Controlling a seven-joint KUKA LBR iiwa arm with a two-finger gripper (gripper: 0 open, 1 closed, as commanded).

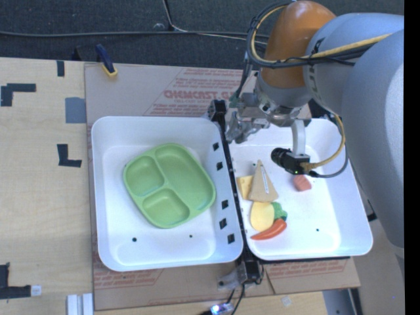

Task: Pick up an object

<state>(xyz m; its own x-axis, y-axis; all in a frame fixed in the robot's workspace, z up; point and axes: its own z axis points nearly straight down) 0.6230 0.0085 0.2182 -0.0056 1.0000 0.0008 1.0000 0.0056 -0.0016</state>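
Above the right bin (pixel 341 238) hangs the end effector (pixel 244 128) — finger state impossible to tell.

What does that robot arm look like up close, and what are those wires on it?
The arm is bulky smooth grey with a glossy orange band. Black and yellow cables loop around it. Below sits a metal claw assembly.
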